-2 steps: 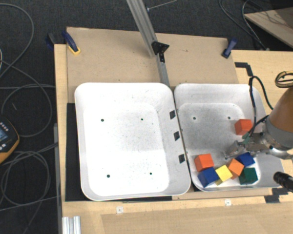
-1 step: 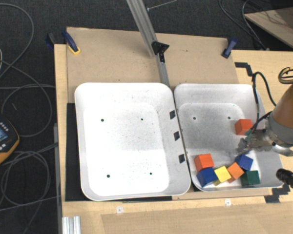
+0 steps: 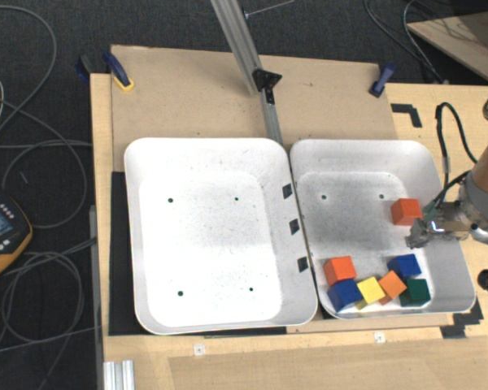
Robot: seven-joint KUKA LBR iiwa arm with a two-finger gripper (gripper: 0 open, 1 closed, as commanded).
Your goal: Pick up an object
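Note:
In the right bin (image 3: 366, 161) an orange block (image 3: 405, 211) lies alone near the right wall. Along the front wall sits a cluster: an orange block (image 3: 339, 269), a blue block (image 3: 344, 295), a yellow block (image 3: 372, 289), a small orange block (image 3: 393, 283), a blue block (image 3: 404, 265) and a green block (image 3: 416, 292). My gripper (image 3: 418, 236) reaches in from the right, just below and right of the lone orange block, above the blue block. Nothing shows between its fingers.
The left bin (image 3: 146, 169) stands beside the right one, joined by black clips (image 3: 294, 226). A metal pole (image 3: 244, 43) slants over the back of the bench. Cables run along the right edge, near the arm.

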